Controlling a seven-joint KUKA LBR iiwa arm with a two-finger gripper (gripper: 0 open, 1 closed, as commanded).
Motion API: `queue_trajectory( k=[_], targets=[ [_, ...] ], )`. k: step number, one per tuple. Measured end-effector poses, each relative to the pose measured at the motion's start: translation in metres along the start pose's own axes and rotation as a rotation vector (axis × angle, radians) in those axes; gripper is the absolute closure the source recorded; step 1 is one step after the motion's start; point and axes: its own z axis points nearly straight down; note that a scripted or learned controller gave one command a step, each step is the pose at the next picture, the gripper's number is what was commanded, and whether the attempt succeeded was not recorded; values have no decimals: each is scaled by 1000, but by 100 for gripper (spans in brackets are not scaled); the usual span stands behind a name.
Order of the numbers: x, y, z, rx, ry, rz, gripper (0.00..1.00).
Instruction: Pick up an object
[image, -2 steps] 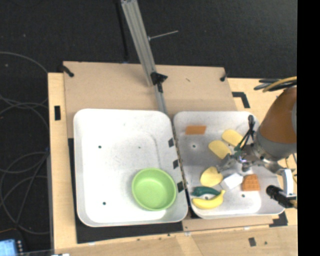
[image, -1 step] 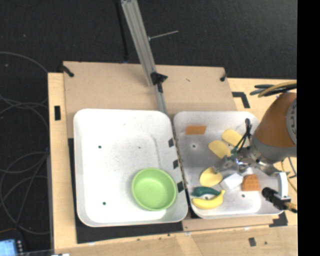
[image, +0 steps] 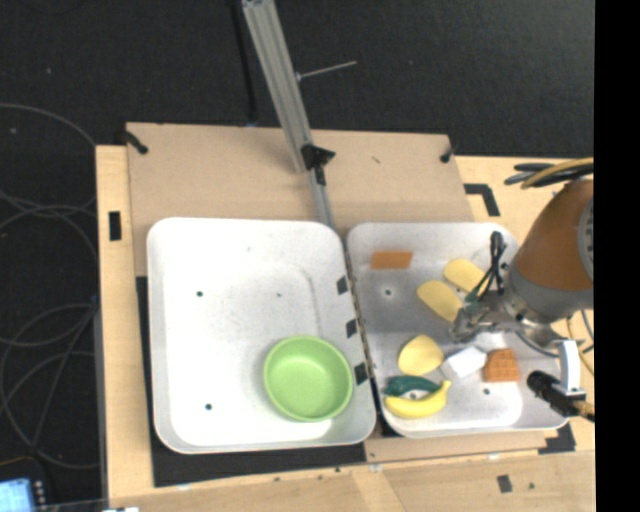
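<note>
Care is what we need here: the jaws (image: 470, 322), whose opening we cannot tell, hang in the right bin (image: 400, 242) near a pale yellow piece (image: 440, 299) at its two o'clock, so we should centre over one object before closing.

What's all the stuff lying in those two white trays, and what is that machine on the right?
White bins: 2, side by side on the bench; left bin, right bin.
Bowl: 1, green, left bin, near corner.
Orange flat block: 1, right bin, far side.
Yellow rounded pieces: 3, right bin, middle.
Banana: 1, yellow with a dark green piece on it, right bin, near edge.
White piece: 1, right bin.
Orange block: 1, right bin, near right.
Arm: 1, grey and orange, right side.
Pincer: 1, low over the right bin.
</note>
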Motion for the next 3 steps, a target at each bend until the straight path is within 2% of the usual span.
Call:
queue_trajectory(
  k=[2, 3],
  targets=[
    [-7, 5, -95, 12, 4, -11, 100],
    [36, 4, -93, 14, 5, -10, 100]
  ],
)
